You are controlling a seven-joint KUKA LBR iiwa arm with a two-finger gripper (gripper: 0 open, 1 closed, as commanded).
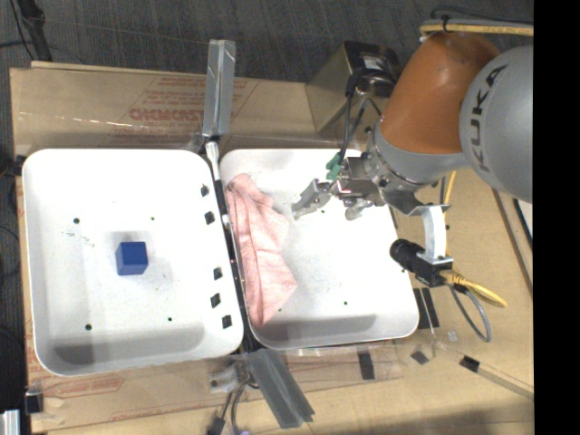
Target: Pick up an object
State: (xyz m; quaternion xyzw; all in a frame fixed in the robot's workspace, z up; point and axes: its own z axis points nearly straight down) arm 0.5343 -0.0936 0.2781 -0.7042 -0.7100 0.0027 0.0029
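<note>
**Two bins, two candidates, nothing lifted yet**

Two shallow white bins sit side by side on the counter [82,93]. Left bin [54,179]: one small blue cube [132,257], alone near the middle, well apart from the walls. Right bin [362,320]: a pink cloth [258,247] bunched along the left wall, running from the upper corner down toward the front.

Arm [453,89] reaches in from the right, over the right bin's upper part. Gripper [317,198] hangs near the cloth's upper end, just to its right, pointing toward it. Fingers look parted, with nothing between them; the view is too small to be sure whether the tips touch the bin floor.

Step in hand, as I judge it: the approach. No object grasped, none raised.

Next move calls for closing the short gap to the cloth's upper fold, getting down low enough to catch fabric, then pinching and lifting. Cloth is soft and may slip or come up only partly. The cube would demand a long reach across the divider [217,107].
</note>
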